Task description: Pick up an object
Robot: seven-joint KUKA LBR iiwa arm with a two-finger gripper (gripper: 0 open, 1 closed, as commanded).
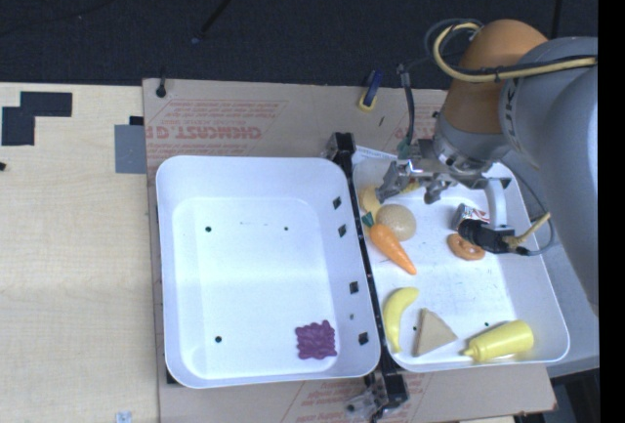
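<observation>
My gripper [412, 181] hangs over the far left part of the right bin [532, 286], its two fingers spread and open with nothing between them. Just in front of it lie a beige egg-shaped object [395, 221] and an orange carrot [393, 248]. A small yellow piece [369, 202] sits at the bin's left wall beside them. Nearer the front are a yellow banana [397, 312], a tan wedge [431, 331] and a yellow bottle [500, 340]. An orange ring-shaped item [467, 247] lies to the gripper's right.
The left bin [186, 216] holds a purple bunch of grapes [315, 340] near its front right corner. A black divider [356, 260] runs between the bins. The arm's grey body [562, 148] covers the right bin's far right side.
</observation>
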